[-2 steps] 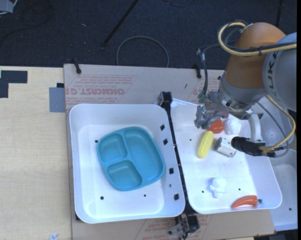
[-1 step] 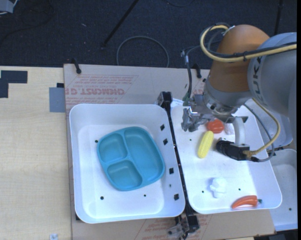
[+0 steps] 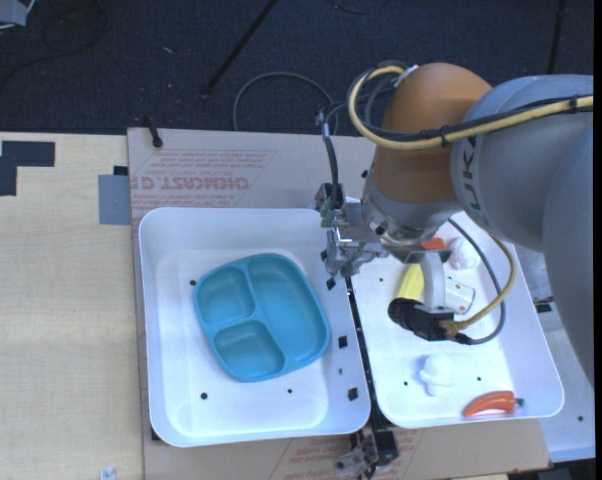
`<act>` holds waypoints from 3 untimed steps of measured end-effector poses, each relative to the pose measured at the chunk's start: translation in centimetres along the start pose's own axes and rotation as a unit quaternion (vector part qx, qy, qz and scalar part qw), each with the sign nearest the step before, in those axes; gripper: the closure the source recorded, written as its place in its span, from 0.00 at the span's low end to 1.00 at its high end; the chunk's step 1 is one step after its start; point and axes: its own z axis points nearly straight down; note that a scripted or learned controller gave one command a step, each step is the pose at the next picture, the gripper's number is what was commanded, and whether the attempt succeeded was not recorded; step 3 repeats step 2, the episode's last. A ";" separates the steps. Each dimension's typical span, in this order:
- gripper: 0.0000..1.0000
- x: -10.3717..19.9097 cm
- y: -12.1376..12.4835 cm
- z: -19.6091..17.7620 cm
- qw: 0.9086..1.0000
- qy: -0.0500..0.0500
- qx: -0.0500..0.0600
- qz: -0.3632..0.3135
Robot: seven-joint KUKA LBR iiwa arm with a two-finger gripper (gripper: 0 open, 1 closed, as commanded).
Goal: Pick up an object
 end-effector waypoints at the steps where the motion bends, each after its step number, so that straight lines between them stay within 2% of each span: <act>1: 1.00 4.8 -1.7 1.4 1.000 0.000 0.000 0.000; 2: 0.00 4.6 -1.6 1.3 1.000 -0.001 -0.001 0.002; 3: 0.00 4.6 -1.6 1.3 1.000 -0.001 -0.001 0.002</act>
